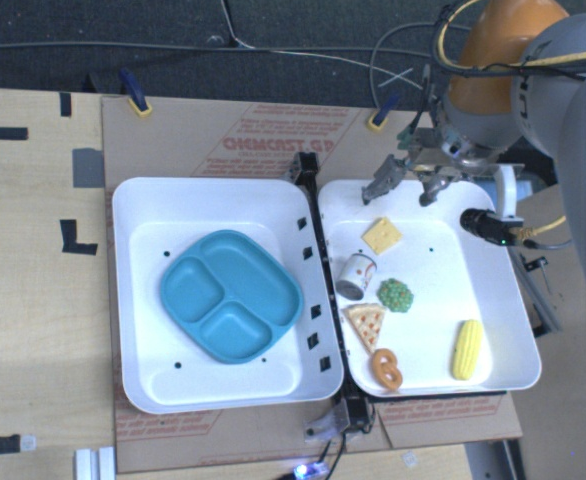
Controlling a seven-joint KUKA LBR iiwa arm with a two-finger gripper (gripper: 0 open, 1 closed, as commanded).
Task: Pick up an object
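The desk (33,268) is pale wood with black tape marks, and a brown cardboard sheet (273,138) lies under 2 white bins. The left bin (133,208) holds a blue divided tray (231,295). The right bin (493,308) holds a yellow cheese block (381,235), a small can (355,274) lying on its side, a green broccoli (396,295), a pizza slice (367,324), a pretzel (387,369) and a corn cob (467,349). Cables trail over the dark floor behind. The grey arm (533,58) leans in from the right, gripper (406,186) above the right bin's far edge, its 2 fingers (378,185) spread apart with nothing between them, near the cheese block but apart from it.
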